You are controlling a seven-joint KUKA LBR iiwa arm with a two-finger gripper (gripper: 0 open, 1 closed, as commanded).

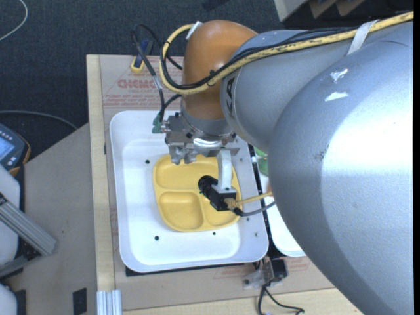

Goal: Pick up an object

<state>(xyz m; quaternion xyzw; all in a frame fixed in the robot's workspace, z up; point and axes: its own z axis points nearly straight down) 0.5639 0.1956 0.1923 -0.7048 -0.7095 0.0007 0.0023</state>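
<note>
A yellow divided plate (180, 205) lies flat in the left white bin (134, 195), towards its right side. My gripper (200, 164) hangs straight over the plate's upper half, low and close to it, under the orange wrist band (210, 51). A black part of the gripper with a yellow cable covers the plate's right compartment. The plate's upper edge is hidden beneath the gripper body.
The grey arm (328, 143) covers most of the right bin (283, 236); a small bit of something green (261, 155) peeks out beside it. Brown cardboard (125, 84) lies under the bins. Cables hang off the bench's front edge (269, 274).
</note>
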